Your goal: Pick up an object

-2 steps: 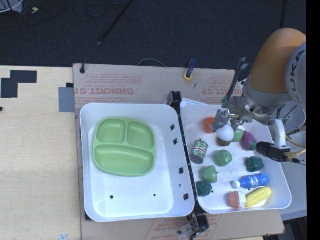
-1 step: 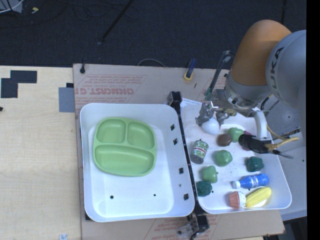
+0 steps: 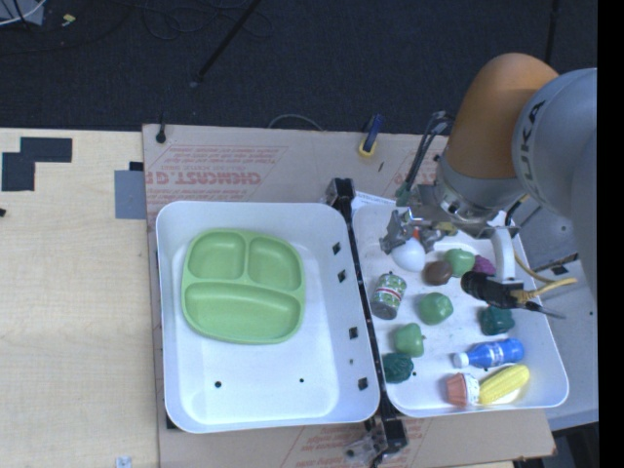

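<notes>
The arm reaches in from the right of the frame and bends down over the right bin point(image 3: 561, 383). That bin is full of small toys, so this is where a pick makes sense. The left bin point(image 3: 180, 398) has just a green tray point(image 3: 244, 286) lying flat in it, with three sections. It is big and wide — hard for two small fingers to hold.

The gripper point(image 3: 409, 234) sits low at the top of the right bin, close to the wall between the bins. A white egg point(image 3: 410, 255) lies just under it, touching or nearly touching the tips. Whether the gripper is wide or narrow cannot be told, because the wrist hides it. Nothing can be seen held in it.

The other toys are spread out below. A small can point(image 3: 388, 294) stands near the middle wall. A brown ball point(image 3: 437, 273) is just right of the egg. A green lump point(image 3: 435, 308) and a green pepper point(image 3: 409, 339) sit lower down. A blue bottle point(image 3: 489, 355) and a yellow corn point(image 3: 504, 384) lie in the lower right corner.

The egg looks like the likely target — it is the closest thing. It is round and smooth, so it could slip out.
</notes>
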Robot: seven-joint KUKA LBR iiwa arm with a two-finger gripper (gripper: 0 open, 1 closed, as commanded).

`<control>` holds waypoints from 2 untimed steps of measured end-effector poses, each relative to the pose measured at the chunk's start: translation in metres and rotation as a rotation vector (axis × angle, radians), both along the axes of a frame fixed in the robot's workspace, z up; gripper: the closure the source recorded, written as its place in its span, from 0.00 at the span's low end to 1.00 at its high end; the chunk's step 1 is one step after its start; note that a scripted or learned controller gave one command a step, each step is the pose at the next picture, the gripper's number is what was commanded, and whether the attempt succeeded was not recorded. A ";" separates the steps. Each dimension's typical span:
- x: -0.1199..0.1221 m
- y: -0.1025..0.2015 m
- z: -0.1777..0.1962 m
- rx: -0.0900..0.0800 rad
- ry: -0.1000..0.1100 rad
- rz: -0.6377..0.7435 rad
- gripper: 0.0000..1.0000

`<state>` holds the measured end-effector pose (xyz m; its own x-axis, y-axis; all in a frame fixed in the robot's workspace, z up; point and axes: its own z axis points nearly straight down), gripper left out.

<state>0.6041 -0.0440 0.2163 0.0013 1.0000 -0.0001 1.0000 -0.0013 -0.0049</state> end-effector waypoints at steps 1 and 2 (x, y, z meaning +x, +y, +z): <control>-0.003 -0.005 0.016 0.000 -0.004 0.000 1.00; 0.006 0.008 0.003 0.000 -0.002 0.002 1.00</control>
